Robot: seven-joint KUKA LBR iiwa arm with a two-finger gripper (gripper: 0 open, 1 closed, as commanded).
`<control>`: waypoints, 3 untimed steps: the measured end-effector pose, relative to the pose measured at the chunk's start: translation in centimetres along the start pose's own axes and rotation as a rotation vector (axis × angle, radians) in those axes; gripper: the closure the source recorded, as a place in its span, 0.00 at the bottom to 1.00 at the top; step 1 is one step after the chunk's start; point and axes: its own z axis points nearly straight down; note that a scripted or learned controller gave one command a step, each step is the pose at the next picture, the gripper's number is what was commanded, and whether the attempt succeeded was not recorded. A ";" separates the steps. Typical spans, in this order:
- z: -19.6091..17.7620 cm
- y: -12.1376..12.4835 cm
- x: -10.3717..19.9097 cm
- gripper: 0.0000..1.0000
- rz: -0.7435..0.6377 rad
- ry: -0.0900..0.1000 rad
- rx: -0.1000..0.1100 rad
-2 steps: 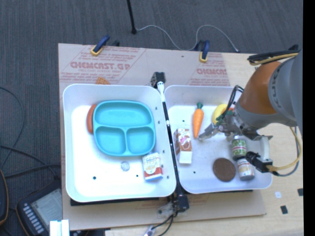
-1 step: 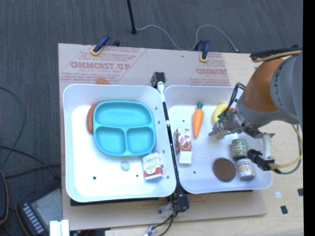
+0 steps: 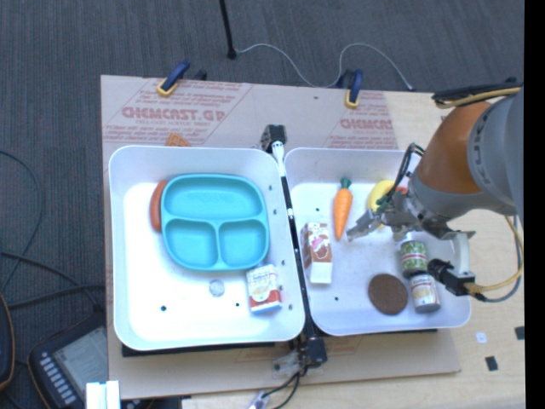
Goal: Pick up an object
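Note:
My gripper (image 3: 368, 222) hangs over the middle of the right bin (image 3: 358, 162), on the grey arm with its orange band (image 3: 451, 156) coming in from the right. Just left of it lies an orange carrot (image 3: 341, 209), upright in the view with its green top toward the back. A yellow banana-like piece (image 3: 379, 194) sits right behind the gripper, partly covered by it. A small green-labelled can (image 3: 414, 256) stands just right of and below the gripper. I see nothing held in the gripper.
The right bin also holds a white and red carton (image 3: 318, 250), a brown disc (image 3: 388, 294) and a second can (image 3: 423, 293). In the left bin (image 3: 128, 254) lie a blue divided plate (image 3: 215, 221), a red object (image 3: 157, 204) under its edge, and a small carton (image 3: 265, 289).

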 end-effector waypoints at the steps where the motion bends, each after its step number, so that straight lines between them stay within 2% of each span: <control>1: 0.8 -5.7 5.7 0.00 0.004 -0.008 -0.011; 2: -0.1 -5.7 5.8 1.00 0.003 -0.003 -0.006; 3: 1.0 1.7 1.0 1.00 -0.002 0.003 0.002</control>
